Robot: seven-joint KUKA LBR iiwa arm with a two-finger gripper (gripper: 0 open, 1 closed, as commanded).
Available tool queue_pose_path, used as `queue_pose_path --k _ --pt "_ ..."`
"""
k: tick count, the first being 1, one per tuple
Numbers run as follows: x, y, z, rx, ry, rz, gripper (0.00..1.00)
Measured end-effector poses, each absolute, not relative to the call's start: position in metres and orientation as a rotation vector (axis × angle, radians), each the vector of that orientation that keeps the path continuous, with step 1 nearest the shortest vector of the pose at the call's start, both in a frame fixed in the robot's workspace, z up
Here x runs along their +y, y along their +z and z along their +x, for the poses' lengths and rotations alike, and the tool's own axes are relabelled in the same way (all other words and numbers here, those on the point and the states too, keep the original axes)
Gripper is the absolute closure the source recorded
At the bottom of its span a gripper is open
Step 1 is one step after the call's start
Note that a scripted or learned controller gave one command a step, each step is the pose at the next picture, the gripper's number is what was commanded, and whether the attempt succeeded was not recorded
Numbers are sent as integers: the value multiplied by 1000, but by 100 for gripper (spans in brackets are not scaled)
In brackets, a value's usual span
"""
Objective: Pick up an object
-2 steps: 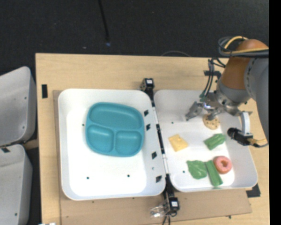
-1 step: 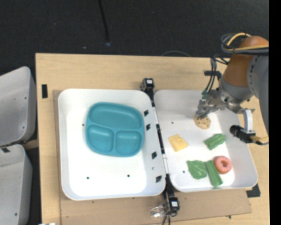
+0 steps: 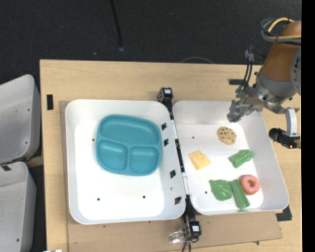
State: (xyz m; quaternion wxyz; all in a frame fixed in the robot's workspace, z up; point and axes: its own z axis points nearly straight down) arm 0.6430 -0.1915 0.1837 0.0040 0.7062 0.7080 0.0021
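Note:
In the right bin lie a round chocolate-chip cookie, a yellow cheese wedge, a small green piece, a pink donut resting on a long green vegetable, and a green leafy piece. My gripper hangs over the bin's far right corner, just above and behind the cookie. Nothing shows between its fingers.
The left bin holds a teal divided plate. Black clips sit along the seam between the bins. The arm's grey wrist and orange band rise at the right edge. White chairs stand to the left of the bench.

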Motion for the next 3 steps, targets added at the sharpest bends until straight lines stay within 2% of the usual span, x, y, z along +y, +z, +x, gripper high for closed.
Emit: queue_pose_path --k 1,3 --pt "-193 213 644 2223 3 2213 100" --pt "-112 228 614 2228 2 2216 100"
